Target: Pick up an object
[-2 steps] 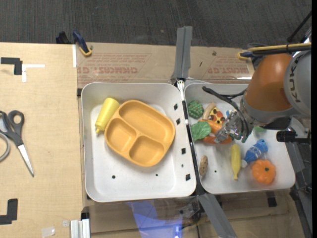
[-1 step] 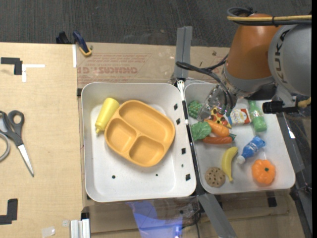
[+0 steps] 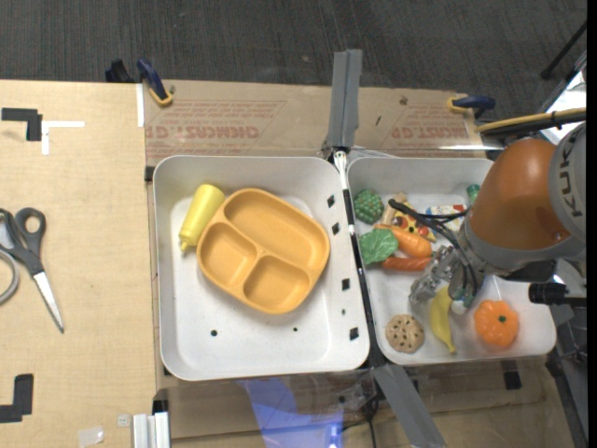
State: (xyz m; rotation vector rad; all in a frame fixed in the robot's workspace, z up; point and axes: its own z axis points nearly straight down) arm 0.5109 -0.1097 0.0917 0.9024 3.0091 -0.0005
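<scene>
My gripper (image 3: 446, 289) hangs low over the right bin (image 3: 532, 348), under the orange wrist band. Its fingers stand apart, so it is open, just above the upper end of a yellow banana (image 3: 442, 323). Nothing is clamped between them. A round cookie (image 3: 404, 332) lies left of the banana and an orange tangerine (image 3: 496, 324) lies to its right. Further back lie a carrot (image 3: 411, 242), a red pepper (image 3: 403, 263), a green leaf (image 3: 378, 247) and a broccoli piece (image 3: 367, 203). The arm hides the bin's right rear part.
The left bin (image 3: 187, 343) holds a yellow divided plate (image 3: 263, 248) with a yellow bottle (image 3: 200, 215) beside its left rim. Scissors (image 3: 35, 259) lie on the wooden bench at far left. A grey divider post (image 3: 344, 101) stands behind the bins.
</scene>
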